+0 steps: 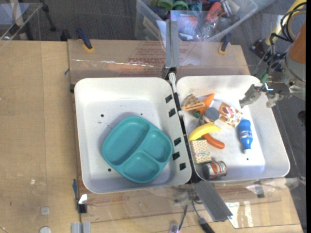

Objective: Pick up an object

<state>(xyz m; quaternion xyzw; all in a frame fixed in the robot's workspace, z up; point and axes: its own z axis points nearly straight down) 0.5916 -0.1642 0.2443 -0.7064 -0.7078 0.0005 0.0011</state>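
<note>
Wooden bench, two white bins, toys piled in the right bin (272, 144).
I'm hovering the gripper (253, 95) at its far rim, can't tell its state; the bottle (245, 134) sits beside that crowded pile, so I might snag a neighbour.

No text, brand or number was legible. Printed labels on the can (214, 169) and the carton (229, 113) in the right bin (272, 149) were too blurred to read.
</note>
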